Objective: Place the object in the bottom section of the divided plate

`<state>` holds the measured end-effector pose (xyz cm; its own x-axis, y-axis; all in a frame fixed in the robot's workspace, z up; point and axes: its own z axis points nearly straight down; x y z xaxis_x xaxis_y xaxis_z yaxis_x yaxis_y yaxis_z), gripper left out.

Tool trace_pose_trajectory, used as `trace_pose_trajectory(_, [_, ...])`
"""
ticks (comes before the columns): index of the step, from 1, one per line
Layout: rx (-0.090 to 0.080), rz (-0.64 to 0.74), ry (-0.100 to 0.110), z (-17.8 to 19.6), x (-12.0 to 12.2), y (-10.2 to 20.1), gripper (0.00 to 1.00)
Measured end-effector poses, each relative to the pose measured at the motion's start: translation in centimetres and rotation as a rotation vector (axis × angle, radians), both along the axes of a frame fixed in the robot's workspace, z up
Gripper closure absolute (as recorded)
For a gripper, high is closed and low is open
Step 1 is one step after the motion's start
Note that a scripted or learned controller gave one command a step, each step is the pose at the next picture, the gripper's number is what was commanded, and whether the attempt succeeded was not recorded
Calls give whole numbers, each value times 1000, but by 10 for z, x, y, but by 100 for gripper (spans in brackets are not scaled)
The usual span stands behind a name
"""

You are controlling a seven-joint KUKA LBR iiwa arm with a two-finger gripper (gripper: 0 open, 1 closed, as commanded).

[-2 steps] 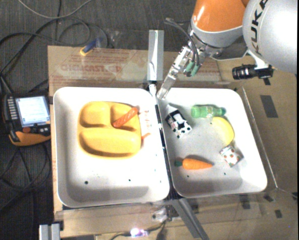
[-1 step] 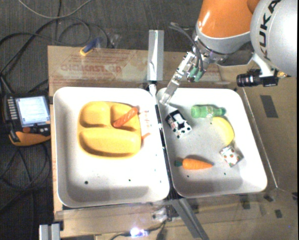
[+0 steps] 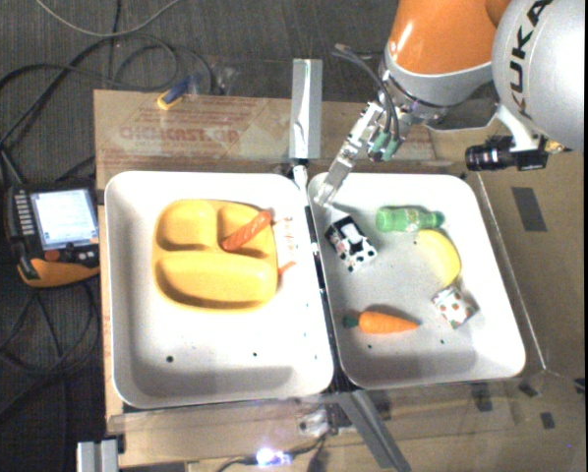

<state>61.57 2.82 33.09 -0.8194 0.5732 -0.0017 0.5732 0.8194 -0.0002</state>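
Note:
A yellow divided plate (image 3: 188,281) lies in the left bin (image 3: 215,362). Its wide bottom section holds nothing. A red-orange pepper-like piece (image 3: 247,231) rests across the ridge by the plate's upper right section. My gripper (image 3: 325,189) hangs at the far left corner of the right bin (image 3: 422,362), slanting down and to the left, just above a black-and-white cube (image 3: 351,242). I see no object in it. The right bin also contains a green bottle (image 3: 409,219), a yellow banana (image 3: 440,254), a carrot (image 3: 382,323) and a spotted white die (image 3: 455,308).
A small orange bit (image 3: 286,266) sticks out at the plate's right edge, near the wall between the bins. A metal post (image 3: 305,106) stands behind the bins. A handheld screen unit (image 3: 56,226) lies left of the bench, with cables on the floor.

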Motion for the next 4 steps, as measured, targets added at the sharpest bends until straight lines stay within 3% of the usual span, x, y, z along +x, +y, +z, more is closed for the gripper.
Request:
trace_pose_trajectory(2, [0, 0, 0, 0, 0, 0, 0])
trace_pose_trajectory(3, [0, 117, 0, -14, 0, 71, 0])
trace_pose_trajectory(4, [0, -25, -1, -29, 44, 12, 0])
